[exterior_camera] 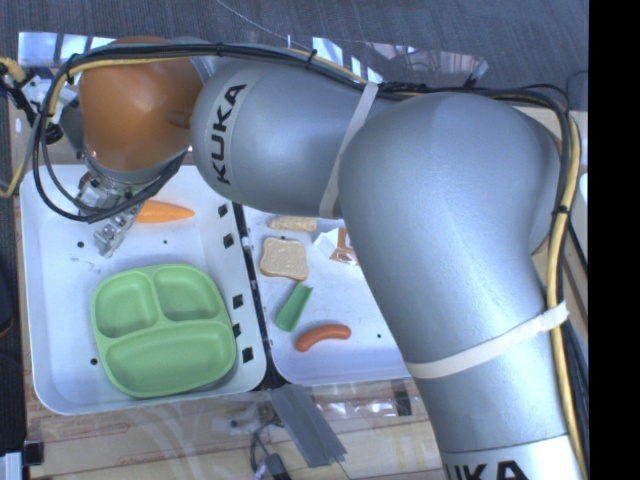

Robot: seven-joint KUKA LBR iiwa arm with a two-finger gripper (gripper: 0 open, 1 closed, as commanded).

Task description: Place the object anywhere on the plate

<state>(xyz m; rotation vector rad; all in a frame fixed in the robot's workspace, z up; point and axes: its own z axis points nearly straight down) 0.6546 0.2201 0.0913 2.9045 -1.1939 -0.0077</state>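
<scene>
Gripper over the left bin's far edge, just beside the carrot (finger state cannot be told). Green plate lies near the bin's front edge.

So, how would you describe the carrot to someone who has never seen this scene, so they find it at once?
Look at the left white bin, the one that holds the green divided plate. Above the plate, near the bin's far side and just right of the gripper, lies the carrot. It is the one orange, tapered piece in that bin, lying flat on the white floor, apart from the plate.
</scene>
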